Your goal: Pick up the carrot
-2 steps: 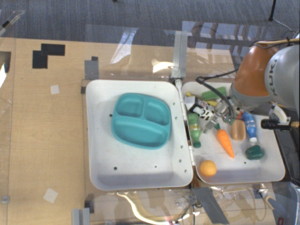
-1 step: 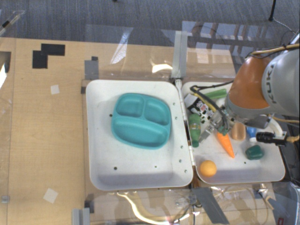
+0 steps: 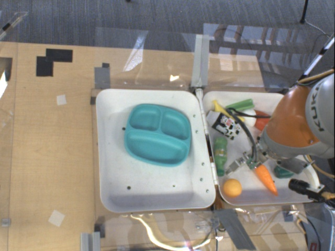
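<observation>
The carrot [image 3: 266,178] lies at the near side of the right bin [image 3: 251,196], right of the orange ball [image 3: 232,187], its long axis slanting — green top up-left, tip down-right toward the near rim. The gripper [image 3: 250,160] sits just above that green top, almost touching; fingers' spread I cannot tell. Farther from the carrot — a green bottle [image 3: 220,155]. Leftward, a teal tray [image 3: 157,134] in the left bin [image 3: 112,192].

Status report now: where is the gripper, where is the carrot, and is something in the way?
Gripper low in right bin, at carrot's top end. Carrot lying flat, not lifted. Orange ball and green bottle close beside.
</observation>
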Controlling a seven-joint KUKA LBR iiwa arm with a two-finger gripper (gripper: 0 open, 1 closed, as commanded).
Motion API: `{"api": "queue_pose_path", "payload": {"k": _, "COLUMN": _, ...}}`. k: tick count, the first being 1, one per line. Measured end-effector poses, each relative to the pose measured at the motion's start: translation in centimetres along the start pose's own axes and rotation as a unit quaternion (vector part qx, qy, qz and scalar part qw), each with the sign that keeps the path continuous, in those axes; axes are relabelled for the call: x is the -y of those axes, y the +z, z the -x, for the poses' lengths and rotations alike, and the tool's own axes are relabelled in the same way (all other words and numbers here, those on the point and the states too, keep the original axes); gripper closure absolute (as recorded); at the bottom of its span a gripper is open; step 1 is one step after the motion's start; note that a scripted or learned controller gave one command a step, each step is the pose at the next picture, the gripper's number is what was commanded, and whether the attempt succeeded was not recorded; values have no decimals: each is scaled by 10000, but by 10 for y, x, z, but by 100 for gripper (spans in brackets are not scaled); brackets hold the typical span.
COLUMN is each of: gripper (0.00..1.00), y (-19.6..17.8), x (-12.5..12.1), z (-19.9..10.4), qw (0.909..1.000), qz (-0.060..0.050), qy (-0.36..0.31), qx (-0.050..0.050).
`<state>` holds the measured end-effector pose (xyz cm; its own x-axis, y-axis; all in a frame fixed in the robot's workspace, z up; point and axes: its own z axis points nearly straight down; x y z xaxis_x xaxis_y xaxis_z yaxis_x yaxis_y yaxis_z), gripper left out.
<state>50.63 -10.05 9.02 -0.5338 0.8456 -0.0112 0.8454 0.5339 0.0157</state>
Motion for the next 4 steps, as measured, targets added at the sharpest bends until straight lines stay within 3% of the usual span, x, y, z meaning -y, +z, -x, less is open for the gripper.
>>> {"api": "queue_pose_path", "payload": {"k": 1, "gripper": 100, "y": -12, "x": -4, "z": 1, "qw": 10000, "qz": 40, "qy": -47, "qx": 24}}
{"api": "queue_pose_path", "payload": {"k": 2, "gripper": 100, "y": -133, "x": -22, "z": 12, "qw": 9999, "qz": -7, "qy": 106, "qx": 1}}
{"api": "queue_pose_path", "payload": {"k": 3, "gripper": 0, "y": -129, "x": -21, "z": 11, "qw": 9999, "qz": -41, "qy": 106, "qx": -22}}
{"api": "queue_pose_path", "payload": {"k": 4, "gripper": 0, "y": 0, "x": 36, "z": 30, "qw": 9968, "qz": -22, "qy": -798, "qx": -1}}
